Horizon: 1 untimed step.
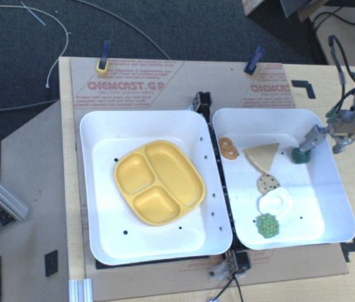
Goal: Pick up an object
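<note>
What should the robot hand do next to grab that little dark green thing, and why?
Probably close and lift gently. The gripper sits low in the right bin, right at the small dark green object near the far right corner. The wedge lies apart, so nothing crowds it.

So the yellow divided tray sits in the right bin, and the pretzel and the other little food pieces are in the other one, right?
Not quite. The camera view shows the yellow divided tray in the left bin; the pretzel and the other little food pieces are in the right bin.
</note>
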Available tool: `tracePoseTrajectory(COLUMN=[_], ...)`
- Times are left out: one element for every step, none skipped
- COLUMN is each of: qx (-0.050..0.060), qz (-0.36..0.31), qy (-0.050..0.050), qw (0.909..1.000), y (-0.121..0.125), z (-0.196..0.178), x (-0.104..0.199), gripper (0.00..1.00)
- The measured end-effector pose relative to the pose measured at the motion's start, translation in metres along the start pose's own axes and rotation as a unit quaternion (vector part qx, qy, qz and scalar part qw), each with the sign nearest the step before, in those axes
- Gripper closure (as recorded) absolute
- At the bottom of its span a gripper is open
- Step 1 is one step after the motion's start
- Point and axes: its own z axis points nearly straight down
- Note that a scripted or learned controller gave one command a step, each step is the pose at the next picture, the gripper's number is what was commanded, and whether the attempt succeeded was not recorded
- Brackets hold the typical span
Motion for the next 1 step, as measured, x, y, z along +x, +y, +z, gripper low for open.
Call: tracePoseTrajectory(qx=[-0.007], qz=[-0.002], qy=[-0.002], qw=[1.0000], y=[0.0032], z=[-0.0083], x=[0.0008], gripper=[0.00])
